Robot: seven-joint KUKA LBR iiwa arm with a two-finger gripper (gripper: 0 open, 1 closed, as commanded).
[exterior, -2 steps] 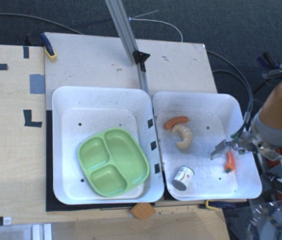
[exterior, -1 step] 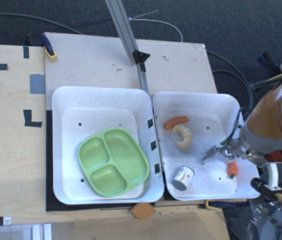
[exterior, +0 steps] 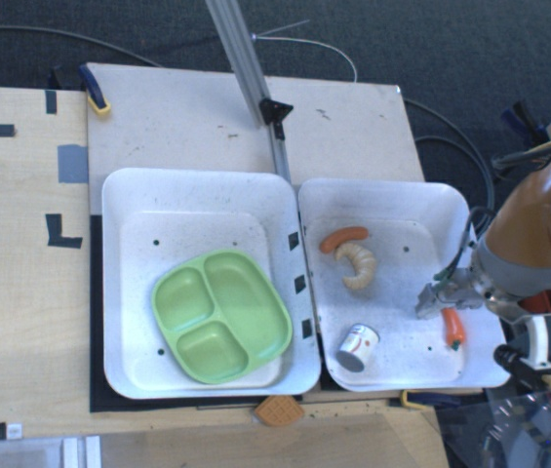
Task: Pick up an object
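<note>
A blue-and-yellow clamp [exterior: 94, 90] and a waffle-like cookie [exterior: 279, 410] lie outside the bins.

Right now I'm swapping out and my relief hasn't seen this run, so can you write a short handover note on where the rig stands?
Pincer: low in the right bin, near its right wall; whether it is open or shut can't be told from this view, and nothing is seen in it.
Right bin: sausage and croissant touching near the middle, cup on its side at the front, carrot just right of the pincer.
Left bin: green plate.
Done: no pick yet.
Left: grasp one thing, probably the carrot as it's closest, and lift it.
</note>
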